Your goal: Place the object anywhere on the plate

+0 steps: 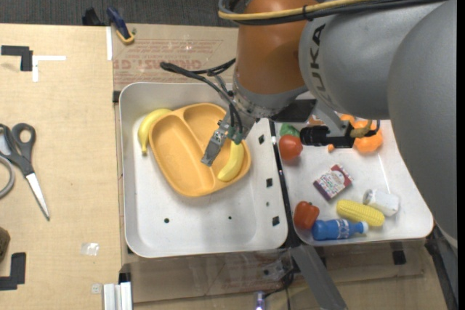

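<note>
Nearest me, in the right bin (407, 229), I see a blue bottle (338, 229) beside a corn cob (360, 212). Further back, in the left bin (138, 229), the yellow plate (182, 152) carries a banana (231, 160) on its right part. The gripper (216, 145) sits just beside that banana, over the plate; I cannot tell its grip. A second banana (149, 127) hugs the plate's left rim.

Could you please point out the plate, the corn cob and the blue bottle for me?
plate (178, 149): camera view, bare floor of its left compartment.
corn cob (360, 212): camera view, middle of the cob.
blue bottle (336, 229): camera view, its body.
</note>
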### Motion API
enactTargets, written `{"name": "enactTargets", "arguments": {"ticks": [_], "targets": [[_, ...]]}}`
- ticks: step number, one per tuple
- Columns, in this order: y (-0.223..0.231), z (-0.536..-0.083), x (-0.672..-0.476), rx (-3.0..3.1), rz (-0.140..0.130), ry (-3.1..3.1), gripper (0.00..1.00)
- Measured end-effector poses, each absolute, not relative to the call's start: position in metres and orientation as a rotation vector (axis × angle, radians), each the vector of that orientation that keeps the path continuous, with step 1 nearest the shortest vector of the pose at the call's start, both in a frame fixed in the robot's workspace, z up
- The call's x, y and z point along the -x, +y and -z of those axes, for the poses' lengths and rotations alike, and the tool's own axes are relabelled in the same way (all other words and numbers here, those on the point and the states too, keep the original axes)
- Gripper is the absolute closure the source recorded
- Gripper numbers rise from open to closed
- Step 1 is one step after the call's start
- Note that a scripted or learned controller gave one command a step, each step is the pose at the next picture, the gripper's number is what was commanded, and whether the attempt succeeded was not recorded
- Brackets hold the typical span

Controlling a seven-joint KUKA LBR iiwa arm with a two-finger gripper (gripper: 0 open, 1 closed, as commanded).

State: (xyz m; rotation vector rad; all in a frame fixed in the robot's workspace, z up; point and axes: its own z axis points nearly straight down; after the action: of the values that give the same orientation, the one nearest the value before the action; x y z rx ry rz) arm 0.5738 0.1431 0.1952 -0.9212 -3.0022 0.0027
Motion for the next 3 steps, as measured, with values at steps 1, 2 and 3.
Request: {"name": "enactTargets", "arguments": {"ticks": [1,2,3], "targets": [[0.108,-0.415,-0.579,1.287,-0.004,-2.866,0.0],[0.108,-0.422,-0.581,1.284,-0.01,-2.868,1.0],[0.094,-0.448,-0.51,0.924,-0.004,-3.001,1.0]]}}
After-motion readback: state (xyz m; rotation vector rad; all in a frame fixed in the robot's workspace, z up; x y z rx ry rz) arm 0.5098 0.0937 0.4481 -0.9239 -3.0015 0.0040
